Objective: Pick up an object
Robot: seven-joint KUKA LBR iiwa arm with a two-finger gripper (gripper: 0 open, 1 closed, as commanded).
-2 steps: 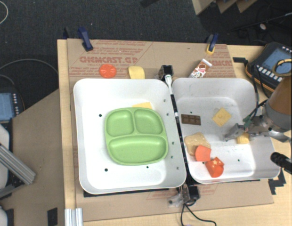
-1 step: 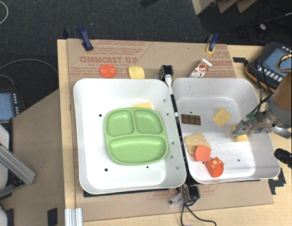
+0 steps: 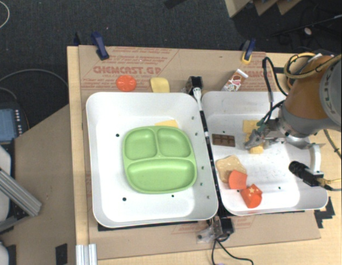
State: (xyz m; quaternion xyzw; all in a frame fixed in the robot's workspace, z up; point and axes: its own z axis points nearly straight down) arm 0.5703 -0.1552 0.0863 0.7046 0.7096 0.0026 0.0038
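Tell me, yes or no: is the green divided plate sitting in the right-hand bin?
No. The green divided plate lies in the left bin, while the right bin holds the small food pieces.

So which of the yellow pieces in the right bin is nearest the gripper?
The small yellow piece right at the gripper, just below it. The larger yellow block sits farther up the bin.

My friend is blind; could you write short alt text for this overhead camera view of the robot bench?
A grey and orange robot arm reaches from the right into the right white bin, its gripper low over a small yellow piece. That bin also holds red, tan and brown items; the left white bin holds a green divided plate.
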